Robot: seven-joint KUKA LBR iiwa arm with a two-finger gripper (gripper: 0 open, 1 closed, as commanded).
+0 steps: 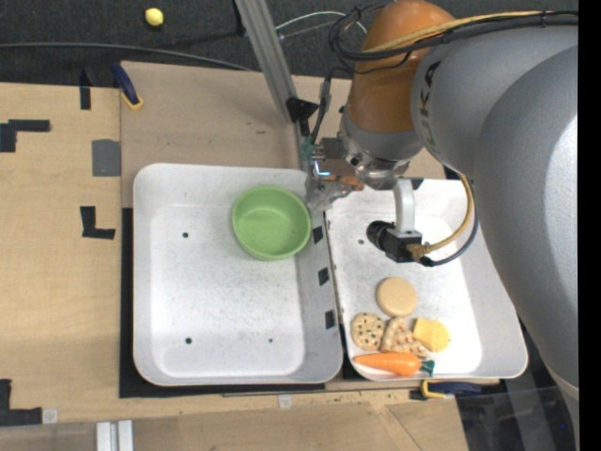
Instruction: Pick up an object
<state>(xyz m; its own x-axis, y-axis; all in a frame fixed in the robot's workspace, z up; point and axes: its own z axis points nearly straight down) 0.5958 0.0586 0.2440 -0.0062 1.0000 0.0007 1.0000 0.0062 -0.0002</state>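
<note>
Green bowl (270, 222) left bin (160, 252) | end effector (324, 181) beside rim

The green bowl (270, 222) looks like smooth matt plastic. Both white bins (160, 280) look like plastic, faintly speckled with dark flecks. The counter (56, 280) beside the bowl's bin is pale matt wood. The arm (507, 130) is satin grey, its orange band (399, 54) glossy.

We note the arm (507, 111): broad, smooth grey casing; a glossy orange band (399, 36) above the wrist; black and yellowish cables looping over the band; a metallic wrist flange with a small blue light; a black cylindrical fitting on a pale bracket.
</note>
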